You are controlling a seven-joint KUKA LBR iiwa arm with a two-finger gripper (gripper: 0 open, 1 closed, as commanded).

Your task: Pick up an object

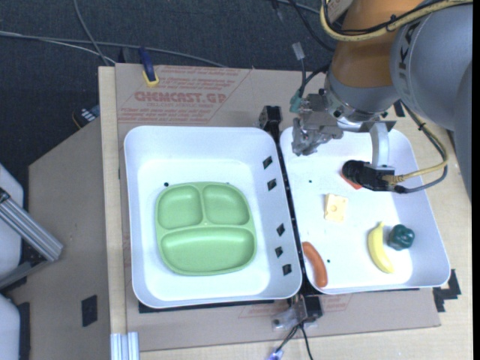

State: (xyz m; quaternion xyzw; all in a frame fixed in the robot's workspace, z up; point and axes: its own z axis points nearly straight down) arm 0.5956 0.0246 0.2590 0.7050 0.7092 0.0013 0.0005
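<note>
My gripper (pixel 306 139) hangs over the far left corner of the right bin (pixel 427 201), above bare white floor with nothing visibly in it. Loose objects lie nearer the front of that bin. A yellow cheese wedge (pixel 335 207) sits in the middle. A banana (pixel 379 250) lies at the front right with a dark green round piece (pixel 400 237) touching it. An orange-red sausage (pixel 315 263) rests at the front left. A small red object (pixel 354 184) peeks out from under a black part (pixel 365 172) fixed to the wrist.
The left bin (pixel 142 201) holds a green divided plate (pixel 205 226). A black divider with clips (pixel 283 201) runs between the bins. The arm's grey and orange body (pixel 390 36) covers the far right. Cables trail behind the bench.
</note>
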